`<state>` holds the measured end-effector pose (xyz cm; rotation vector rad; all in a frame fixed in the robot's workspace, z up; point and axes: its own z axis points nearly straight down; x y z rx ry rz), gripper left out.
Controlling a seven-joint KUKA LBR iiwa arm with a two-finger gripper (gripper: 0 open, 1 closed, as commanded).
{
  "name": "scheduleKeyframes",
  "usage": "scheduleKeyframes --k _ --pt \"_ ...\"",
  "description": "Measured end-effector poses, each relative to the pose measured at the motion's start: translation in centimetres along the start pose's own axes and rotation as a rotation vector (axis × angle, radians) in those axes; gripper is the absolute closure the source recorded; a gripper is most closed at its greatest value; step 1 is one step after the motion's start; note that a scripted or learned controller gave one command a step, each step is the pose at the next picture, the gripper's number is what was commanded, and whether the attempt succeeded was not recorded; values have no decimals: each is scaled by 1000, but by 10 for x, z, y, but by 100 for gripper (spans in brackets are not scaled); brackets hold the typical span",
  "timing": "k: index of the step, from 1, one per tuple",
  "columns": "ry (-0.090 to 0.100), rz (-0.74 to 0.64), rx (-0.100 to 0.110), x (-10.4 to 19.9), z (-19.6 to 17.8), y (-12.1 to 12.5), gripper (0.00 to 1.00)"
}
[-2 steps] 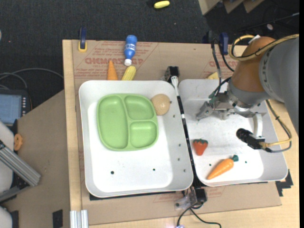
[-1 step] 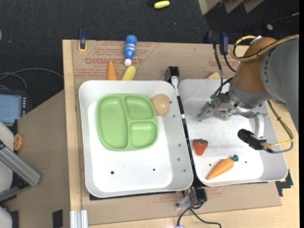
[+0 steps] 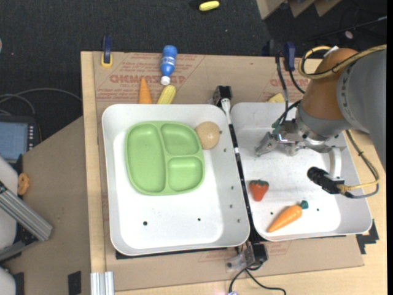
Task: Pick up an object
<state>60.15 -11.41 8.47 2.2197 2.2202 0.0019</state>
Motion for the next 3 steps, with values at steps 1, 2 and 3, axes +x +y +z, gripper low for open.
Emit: scheduleKeyframes --k 1,2,3 --pt "0 0 0 0 0 0 0" --pt "0 0 0 0 0 0 0" --pt "0 0 0 0 0 0 0"
